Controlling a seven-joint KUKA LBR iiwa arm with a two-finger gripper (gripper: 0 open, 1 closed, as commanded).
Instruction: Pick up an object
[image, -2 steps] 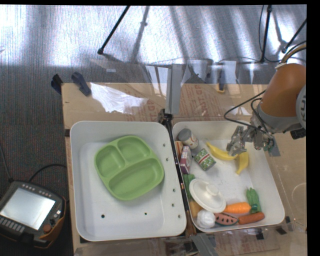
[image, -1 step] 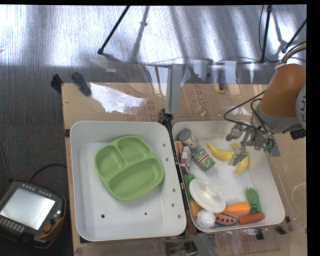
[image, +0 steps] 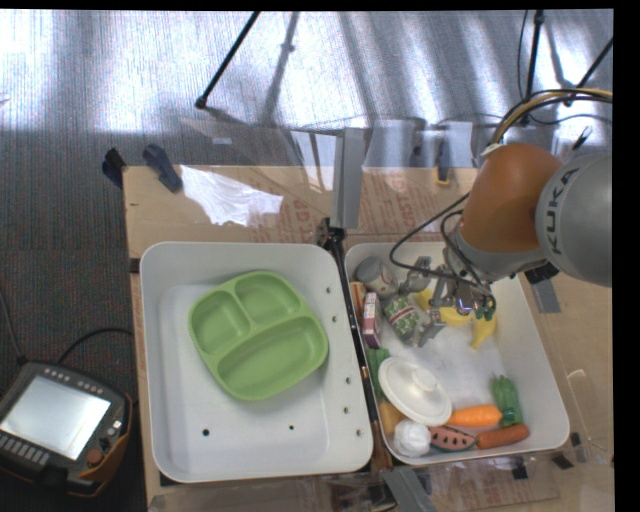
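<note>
My gripper (image: 424, 301) hangs low over the back of the right bin (image: 535, 345), below the orange wrist band. Its two fingers (image: 416, 270) stand apart, open, with nothing held. Just left of the fingertips lies a green-and-white packet (image: 399, 314). A yellow banana (image: 480, 325) lies under and to the right of the gripper, partly hidden by it. A purple item (image: 371, 318) and a grey cup (image: 370, 270) sit against the bin's left wall.
Toward the front of the right bin are a white round lid (image: 415, 391), a carrot (image: 475, 415), a watermelon slice (image: 451, 438), a sausage (image: 503, 436), a green vegetable (image: 506, 398) and a white ball (image: 410, 437). The left bin (image: 170, 420) holds a green divided plate (image: 258, 335).
</note>
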